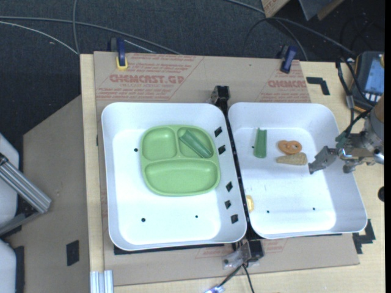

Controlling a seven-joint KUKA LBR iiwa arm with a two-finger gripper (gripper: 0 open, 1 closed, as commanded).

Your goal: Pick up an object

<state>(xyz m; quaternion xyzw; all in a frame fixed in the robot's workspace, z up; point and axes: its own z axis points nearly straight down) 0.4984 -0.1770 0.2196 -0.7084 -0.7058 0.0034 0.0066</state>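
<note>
Gripper (319, 162), nearest the lens, hangs over the right bin (342, 215) near its right wall; whether it is parted or clenched cannot be told. Nothing is lifted yet. Tan piece (291, 159), orange pretzel (289, 146) and green stick (261, 143) lie just beside it; a green tray (177, 179) occupies the left bin (122, 218).

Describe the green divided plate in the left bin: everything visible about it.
The light green divided plate looks like matte plastic, roughly square with rounded corners. Raised ridges split it into three compartments: two small ones at the far side and one wide one at the near side. It lies flat in the left white bin, towards its far half. A darker green ridged object lies slanted in the far-right compartment.
</note>
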